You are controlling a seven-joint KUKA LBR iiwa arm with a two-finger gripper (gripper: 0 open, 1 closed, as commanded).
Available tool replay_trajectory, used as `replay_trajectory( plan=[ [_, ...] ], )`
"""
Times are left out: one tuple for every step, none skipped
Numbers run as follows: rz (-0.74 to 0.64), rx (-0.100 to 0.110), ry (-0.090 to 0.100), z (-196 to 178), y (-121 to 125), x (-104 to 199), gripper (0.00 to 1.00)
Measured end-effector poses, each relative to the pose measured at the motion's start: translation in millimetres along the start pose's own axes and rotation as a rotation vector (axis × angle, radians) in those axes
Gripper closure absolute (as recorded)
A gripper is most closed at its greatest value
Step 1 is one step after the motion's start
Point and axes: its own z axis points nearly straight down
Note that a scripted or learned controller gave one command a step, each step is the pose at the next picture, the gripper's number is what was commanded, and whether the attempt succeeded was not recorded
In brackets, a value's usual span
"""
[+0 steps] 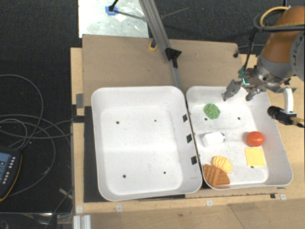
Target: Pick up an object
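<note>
The desk [124, 61] carries two white bins side by side. The left bin [140, 142] is the larger-looking one and lies toward the desk's left edge. The right bin [274, 128] touches it along a clipped seam and reaches the desk's right edge.

The arm [283, 46] comes in over the desk's far right corner. Its end effector [240, 93] hangs above the right bin's far edge, fingers spread apart with nothing between them.

In the right bin, a brown waffle [217, 175] lies at the near left corner, with a yellow ridged piece [222, 163] touching it on the far side. A white block [213, 138] sits by the left wall. A yellow square [255, 157] lies near the right wall, a red ball [255, 138] just beyond it. A green ball [212, 110] rests nearest the end effector, toward the far left corner.
</note>
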Motion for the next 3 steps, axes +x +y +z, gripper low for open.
replay_trajectory(
  plan=[
    [-0.002, -0.004, -0.002, -2.7, 0.9, 0.0, 0.00],
    [0.003, 0.001, -0.001, 57.3, -0.9, -6.6, 0.00],
    [0.003, -0.007, 0.001, 98.4, 1.7, -5.7, 0.00]
  ],
)
